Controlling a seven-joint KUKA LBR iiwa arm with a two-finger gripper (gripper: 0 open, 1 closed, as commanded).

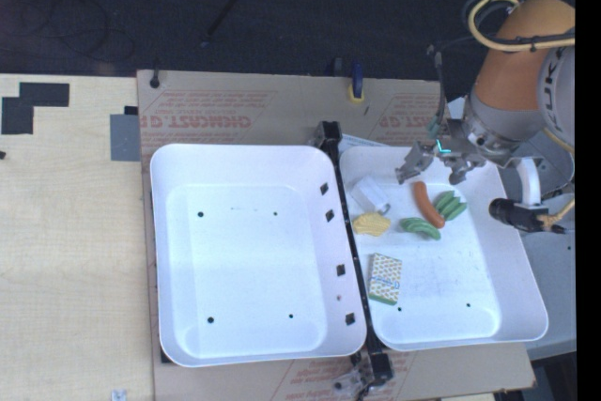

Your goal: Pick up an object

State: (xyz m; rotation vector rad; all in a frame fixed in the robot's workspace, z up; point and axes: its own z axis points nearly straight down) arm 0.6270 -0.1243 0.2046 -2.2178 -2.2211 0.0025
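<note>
My gripper (438, 168) hangs over the back of the right bin (512, 296), its two fingers spread open with nothing between them. Just below it lies an orange sausage-shaped piece (428, 204), flanked by a green pod (451, 206) on its right and another green piece (420, 227) on its lower left. A yellow object (372, 223) sits near the bin's left wall. A pale clear item (369, 196) lies behind it. A flat patterned packet (385, 278) rests in the bin's front left part.
The left bin (188, 202) stands beside the right one, with a black divider strip (340, 239) between them. The arm's orange band (526, 52) rises at the right. A black handle-like part (521, 214) sticks out by the right bin's far right rim.
</note>
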